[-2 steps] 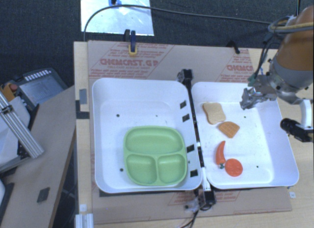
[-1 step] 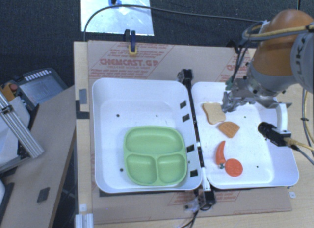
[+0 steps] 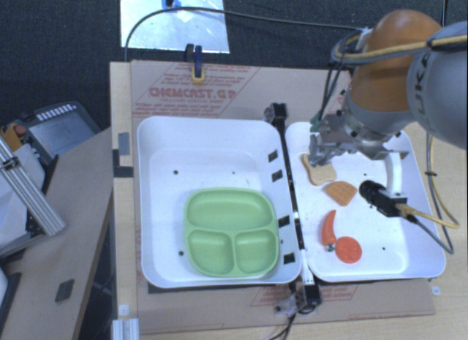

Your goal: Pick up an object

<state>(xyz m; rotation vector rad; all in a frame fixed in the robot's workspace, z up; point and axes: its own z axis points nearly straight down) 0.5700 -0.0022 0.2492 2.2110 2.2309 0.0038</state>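
The right bin (image 3: 417,258) holds several small food-like pieces. A tan bread-shaped piece (image 3: 319,173) lies near its left wall, with an orange wedge (image 3: 341,192) just to its right. Lower down are a red chili pepper (image 3: 328,227) and a round orange-red piece (image 3: 348,249). My gripper (image 3: 319,157) hangs from the orange-banded wrist over the bin's upper left part, its tip right at the top edge of the tan piece. I see nothing lifted off the bin floor.
The left bin (image 3: 168,148) holds a green divided plate (image 3: 231,231) in its lower right part. A black-clipped divider (image 3: 287,185) separates the two bins. The arm's bulk covers the right bin's far corner.
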